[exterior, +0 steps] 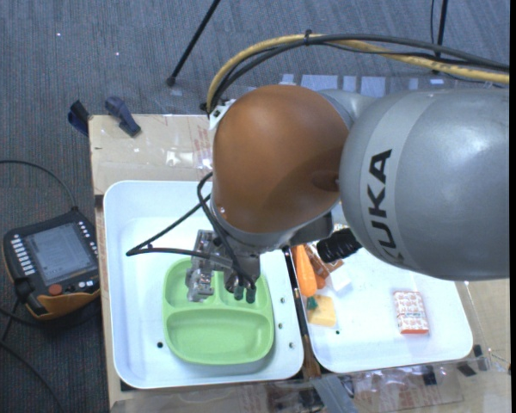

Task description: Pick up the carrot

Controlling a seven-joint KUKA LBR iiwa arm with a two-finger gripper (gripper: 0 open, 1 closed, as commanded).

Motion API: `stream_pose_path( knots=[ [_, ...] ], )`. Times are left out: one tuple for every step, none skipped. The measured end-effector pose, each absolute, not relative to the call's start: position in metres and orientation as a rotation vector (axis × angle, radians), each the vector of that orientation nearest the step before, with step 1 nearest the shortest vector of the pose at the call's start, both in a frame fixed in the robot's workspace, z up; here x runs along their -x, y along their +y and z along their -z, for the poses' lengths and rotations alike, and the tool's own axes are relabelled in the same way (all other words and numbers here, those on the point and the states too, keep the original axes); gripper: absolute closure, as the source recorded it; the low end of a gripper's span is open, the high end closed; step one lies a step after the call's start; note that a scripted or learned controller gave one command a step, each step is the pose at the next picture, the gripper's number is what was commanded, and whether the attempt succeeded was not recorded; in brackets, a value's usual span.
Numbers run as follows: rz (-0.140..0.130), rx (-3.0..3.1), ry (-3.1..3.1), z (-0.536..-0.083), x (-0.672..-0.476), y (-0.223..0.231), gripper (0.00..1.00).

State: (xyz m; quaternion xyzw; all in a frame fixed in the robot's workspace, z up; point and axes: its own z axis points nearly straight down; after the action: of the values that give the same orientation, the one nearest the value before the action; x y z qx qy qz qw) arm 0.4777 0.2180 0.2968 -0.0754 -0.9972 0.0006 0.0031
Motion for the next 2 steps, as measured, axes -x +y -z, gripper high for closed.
stream_pose_path(
  knots=[
    [-0.002,0.121,-3.136,-0.278,-0.476,0.211,1.00],
    [-0.008,1.171,-2.911,-0.271,-0.475,0.244,1.00]
  ],
)
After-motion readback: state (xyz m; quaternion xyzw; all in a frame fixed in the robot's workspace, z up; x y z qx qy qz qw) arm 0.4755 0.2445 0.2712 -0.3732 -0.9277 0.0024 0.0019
